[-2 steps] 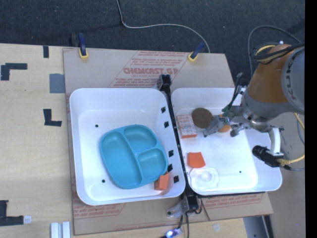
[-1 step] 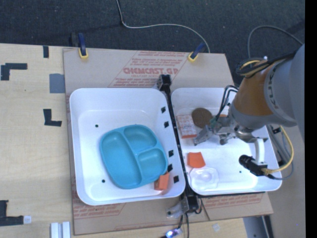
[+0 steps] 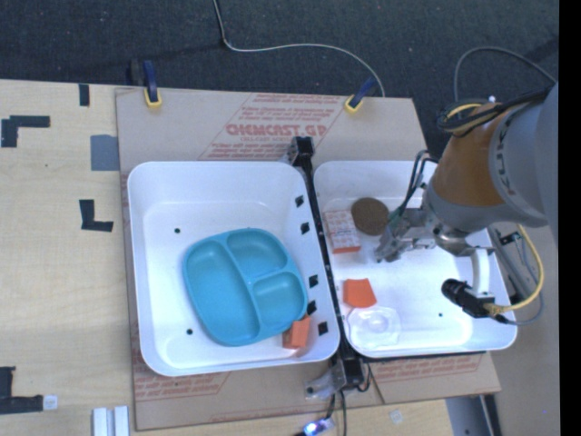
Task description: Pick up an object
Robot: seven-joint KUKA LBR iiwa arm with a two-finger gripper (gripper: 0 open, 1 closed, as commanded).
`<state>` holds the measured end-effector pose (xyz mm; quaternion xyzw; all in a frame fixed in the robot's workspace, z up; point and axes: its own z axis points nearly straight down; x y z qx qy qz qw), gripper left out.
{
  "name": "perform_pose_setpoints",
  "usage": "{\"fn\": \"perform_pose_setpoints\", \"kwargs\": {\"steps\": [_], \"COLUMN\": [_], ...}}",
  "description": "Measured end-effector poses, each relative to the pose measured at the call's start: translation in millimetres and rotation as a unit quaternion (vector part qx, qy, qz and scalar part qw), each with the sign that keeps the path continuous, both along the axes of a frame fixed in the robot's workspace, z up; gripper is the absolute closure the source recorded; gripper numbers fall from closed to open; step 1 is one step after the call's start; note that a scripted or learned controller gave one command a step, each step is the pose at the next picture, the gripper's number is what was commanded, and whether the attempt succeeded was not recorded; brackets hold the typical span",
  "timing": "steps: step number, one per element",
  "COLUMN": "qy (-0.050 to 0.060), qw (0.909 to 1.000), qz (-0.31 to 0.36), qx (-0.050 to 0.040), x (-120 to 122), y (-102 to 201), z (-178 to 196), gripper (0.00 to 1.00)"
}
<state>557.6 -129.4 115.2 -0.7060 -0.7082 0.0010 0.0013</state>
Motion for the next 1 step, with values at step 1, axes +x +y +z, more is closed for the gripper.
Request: {"fn": "perform_pose_setpoints", "kwargs": {"steps": [1], "qy": [-0.004], "qw": [1.0000], "qz": [-0.001], "qx": [-0.0008], "x": [5.5], "y": [-1.4], "z": [62.2], "gripper": [1.00]}}
